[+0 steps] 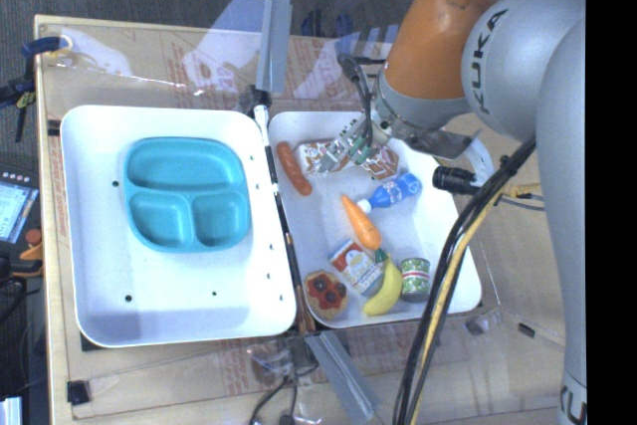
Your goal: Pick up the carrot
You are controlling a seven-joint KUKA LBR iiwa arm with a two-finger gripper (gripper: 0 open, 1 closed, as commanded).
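Right white bin (453, 244), gripper (354, 146) above packets, opening unclear, carrot (361, 222) lying apart

Orange carrot (361, 223) (green stem end), teal tray (187, 191), yellow banana (386, 289), white bins (90, 264)

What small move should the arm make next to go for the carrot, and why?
Probably shift the gripper toward the near side of the right bin until it hangs over the carrot, then descend. The gripper now sits above the snack packets at the bin's far end, apart from the carrot, which lies free between the blue bottle and the sausage.
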